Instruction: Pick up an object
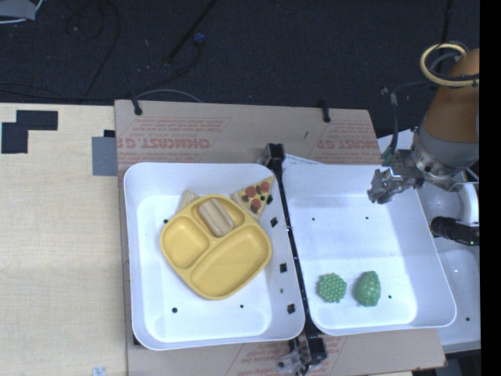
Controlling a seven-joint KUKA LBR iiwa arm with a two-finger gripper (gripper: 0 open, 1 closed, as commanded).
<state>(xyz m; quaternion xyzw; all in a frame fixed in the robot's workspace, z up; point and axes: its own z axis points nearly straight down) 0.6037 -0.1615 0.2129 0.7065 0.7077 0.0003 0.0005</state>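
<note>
On the table (55, 233), two shallow white plastic bins side by side on brown printed cardboard. Left bin (145, 288): one yellow divided plate (227, 261), three compartments, smooth plastic, rounded shape, tilted diagonal. One tan ridged piece, looks like toy bread (215, 216), lies in the plate's upper compartment. One toy pizza slice (256, 195), triangular, pale yellow with red and brown dots, just beside the plate's upper right edge, near the bin's top right corner.

Right bin (352, 210): two green toy items in the lower part, near each other but apart. One bumpy round green cluster (331, 287), knobbly texture, like grapes or a berry. One darker green lumpy piece (367, 288), oval, rough surface, possibly a leafy vegetable; too small to tell.

One arm, grey with orange band, at right. Gripper (381, 188), dark metal, sits over the right bin's upper right part, well apart from the green items; nothing seen between its fingers, open or closed cannot tell.
</note>
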